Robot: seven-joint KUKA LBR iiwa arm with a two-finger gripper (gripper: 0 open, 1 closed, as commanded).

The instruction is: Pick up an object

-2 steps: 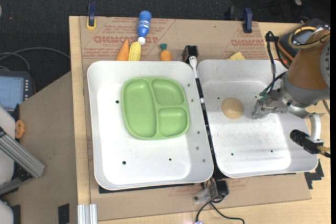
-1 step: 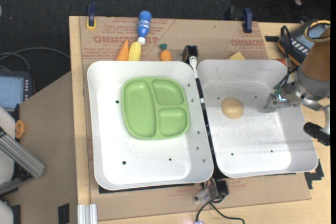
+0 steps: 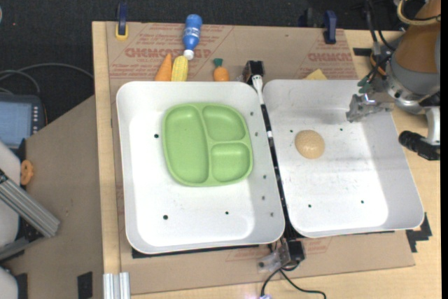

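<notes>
A round beige bun-like object (image 3: 309, 144) lies in the right white bin (image 3: 364, 213), toward its left middle. My gripper (image 3: 360, 108) hangs over the right bin's upper right part, to the right of and above the bun and apart from it. Its fingers are small and dark against the bin, and nothing shows between them. The grey arm with its orange band (image 3: 420, 45) comes in from the right edge.
The left white bin (image 3: 140, 171) holds a green divided plate (image 3: 207, 143). Behind the bins on the cardboard lie a blue-capped bottle (image 3: 192, 33), toy corn (image 3: 180, 68), a carrot (image 3: 164, 68) and a small orange piece (image 3: 220, 71). A black clip (image 3: 253, 69) sits between the bins.
</notes>
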